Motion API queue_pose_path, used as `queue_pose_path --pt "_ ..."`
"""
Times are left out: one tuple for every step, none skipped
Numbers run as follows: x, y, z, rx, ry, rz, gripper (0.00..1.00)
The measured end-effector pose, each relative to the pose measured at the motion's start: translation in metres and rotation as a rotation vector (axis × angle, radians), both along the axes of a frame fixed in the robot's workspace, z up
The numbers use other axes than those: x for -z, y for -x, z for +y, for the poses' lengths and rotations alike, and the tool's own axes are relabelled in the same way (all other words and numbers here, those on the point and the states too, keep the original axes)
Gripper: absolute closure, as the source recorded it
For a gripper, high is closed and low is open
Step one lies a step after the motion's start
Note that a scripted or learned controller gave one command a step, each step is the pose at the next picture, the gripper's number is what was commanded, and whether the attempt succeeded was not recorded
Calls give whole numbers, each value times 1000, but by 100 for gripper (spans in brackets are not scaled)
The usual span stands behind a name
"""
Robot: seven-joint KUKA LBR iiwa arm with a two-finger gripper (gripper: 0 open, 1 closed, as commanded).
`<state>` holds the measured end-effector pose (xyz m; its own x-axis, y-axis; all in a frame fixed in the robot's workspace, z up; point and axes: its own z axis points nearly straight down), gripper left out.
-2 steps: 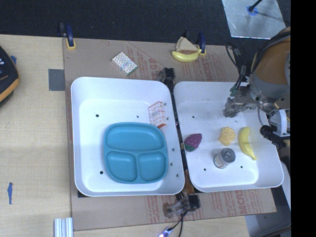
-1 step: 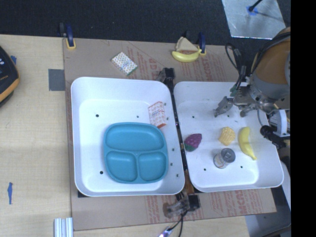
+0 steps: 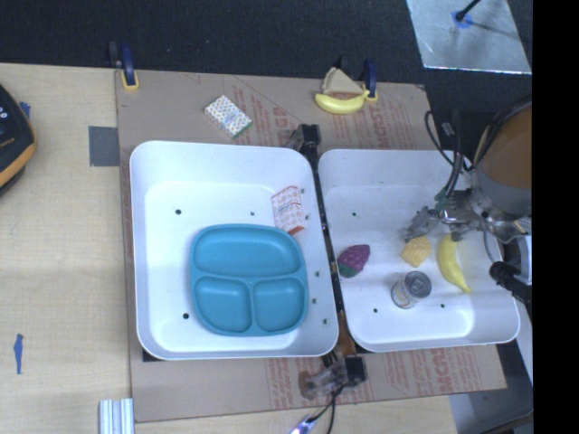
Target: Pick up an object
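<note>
- The gripper (image 3: 432, 222) hangs low over the right bin (image 3: 380, 328), its metal fingers splayed apart above the pale yellow block (image 3: 416, 250) — nothing sits between them, so it grips nothing yet.
- That block looks like the likeliest target: a small, chunky piece, matte and slightly rough, lying just under the fingertips and close beside the banana (image 3: 451, 262).
- The banana is smooth, curved and glossy, toy-like, lying lengthwise near the bin's right wall — its nearness could crowd a closing grasp.
- A little tin can (image 3: 412, 289) lies tilted just below the block, its metal end catching light.
- A purple, knobbly fruit shape (image 3: 354, 259) rests further left, well apart from the fingers.
- The left bin (image 3: 158, 174) holds a teal divided plate (image 3: 249, 278), smooth plastic with three compartments, and a small printed packet (image 3: 288, 210) leaning at the plate's upper right.
- Beyond the bins, on the cardboard mat, lie a patterned sachet (image 3: 227, 115) and another banana (image 3: 340, 102).
</note>
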<state>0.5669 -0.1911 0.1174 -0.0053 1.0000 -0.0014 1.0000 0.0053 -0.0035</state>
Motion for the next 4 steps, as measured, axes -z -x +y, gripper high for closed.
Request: queue_pose_path --pt "26 -90 -20 0 -2 -1 0" --pt "-24 -23 -21 1 -1 -2 0" --pt "-71 -14 -21 3 -1 -2 0" --pt "16 0 -21 1 -1 -4 0"
